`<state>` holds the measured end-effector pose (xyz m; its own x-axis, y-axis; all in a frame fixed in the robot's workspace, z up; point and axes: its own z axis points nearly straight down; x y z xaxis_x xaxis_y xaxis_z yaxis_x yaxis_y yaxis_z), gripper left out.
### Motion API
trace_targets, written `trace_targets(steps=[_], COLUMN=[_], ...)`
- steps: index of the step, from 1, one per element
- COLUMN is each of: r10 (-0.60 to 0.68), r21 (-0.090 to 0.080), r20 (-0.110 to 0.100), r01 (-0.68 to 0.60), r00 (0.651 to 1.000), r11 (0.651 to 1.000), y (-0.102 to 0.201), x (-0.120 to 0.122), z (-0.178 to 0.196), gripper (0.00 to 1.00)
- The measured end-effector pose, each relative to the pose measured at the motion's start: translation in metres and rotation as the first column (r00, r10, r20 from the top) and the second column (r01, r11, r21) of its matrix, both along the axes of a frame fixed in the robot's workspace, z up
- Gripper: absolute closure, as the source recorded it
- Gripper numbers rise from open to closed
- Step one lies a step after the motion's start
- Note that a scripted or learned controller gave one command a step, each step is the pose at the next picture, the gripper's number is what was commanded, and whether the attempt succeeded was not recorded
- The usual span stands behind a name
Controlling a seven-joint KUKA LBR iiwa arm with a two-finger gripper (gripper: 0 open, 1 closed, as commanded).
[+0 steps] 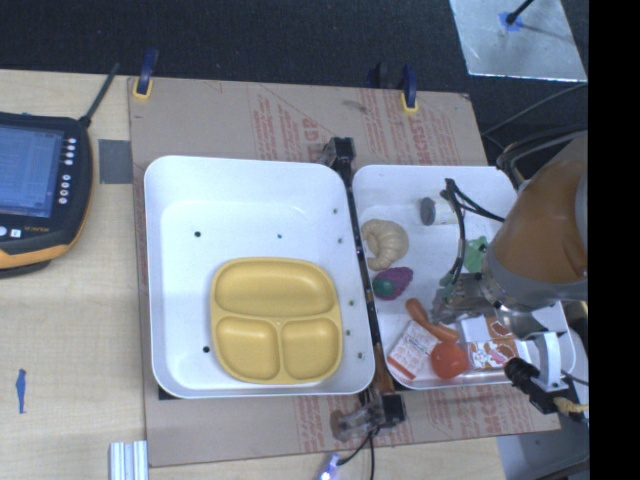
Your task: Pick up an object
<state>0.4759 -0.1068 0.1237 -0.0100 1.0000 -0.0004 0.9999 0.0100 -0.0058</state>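
**Grey arm low over the right bin, grip unreadable**

Grey-and-orange arm (540, 233) comes in from the right and covers the right side of the right bin (400, 180). I see the gripper (462, 300) down among the items near the bin's middle, but it's dark and tangled with cables — I cannot tell how it is set or whether anything is in it.

Right bin contents, quick pass:
- beige croissant-shaped toy (385, 241) near the left wall, upper half
- purple eggplant-like toy (392, 282) with a green end, just below the croissant, touching or nearly so
- small grey cylinder (427, 210) toward the top, apart from the rest
- orange carrot-like piece (428, 322) lying at a slant, just beside the gripper's lower left
- red tomato-like ball (449, 360) near the front edge
- white-and-red packet (410, 349) just left of the ball, touching the carrot's lower side
- second printed red-and-white packet (490, 349) right of the ball, partly under the arm
- something green (474, 256) behind the gripper, mostly hidden, can't say what

Left bin (170, 268) holds a yellow three-compartment tray (276, 320), sitting flat in the lower middle, nothing in its compartments.

Both bins rest on a cardboard sheet (260, 118). Tablet with an orange case (40, 188) lies on the bench at far left — well apart from the bins.
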Motion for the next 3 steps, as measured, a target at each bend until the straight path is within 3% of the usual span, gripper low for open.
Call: trace_targets(steps=[1,2,3], r10=[0.000,-0.006,-0.002], r21=[0.000,0.001,0.001], r20=[0.000,0.000,-0.001], r01=[0.000,0.006,0.002], r00=[1.000,1.000,1.000], r11=[1.000,1.000,1.000], y=[0.000,0.004,0.004], x=[0.000,0.005,0.005], z=[0.000,-0.033,-0.023], gripper=[0.00,0.00,1.00])
